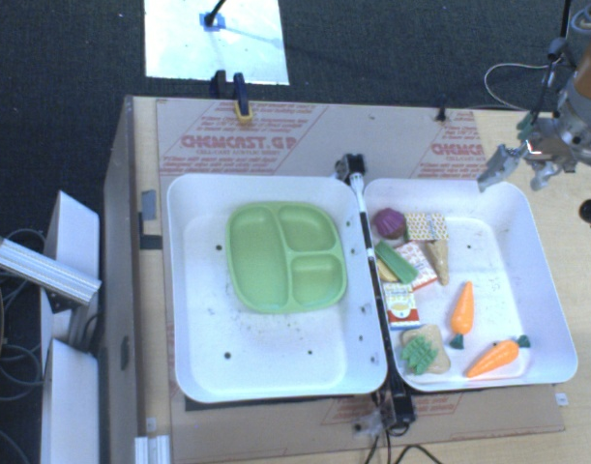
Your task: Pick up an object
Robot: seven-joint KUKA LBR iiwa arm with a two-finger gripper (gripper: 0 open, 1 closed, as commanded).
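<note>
The gripper (523, 165) hangs above the far right corner of the right bin (542, 259), its two metal fingers spread apart with nothing between them and touching nothing. Inside that smooth white plastic bin lie the toy foods: a round purple piece (389, 223) at the far left corner, a flat patterned card (426, 226) just beside it, a green bar (397, 261) and small printed packets (400, 305) along the left wall, a bumpy green-topped biscuit shape (424, 351) at the near left corner, and two glossy tapered orange carrots (462, 306) (495, 357) toward the near right. The left bin (198, 288), touching the right bin's left wall, holds a matte green tray (284, 256) with three compartments.
</note>
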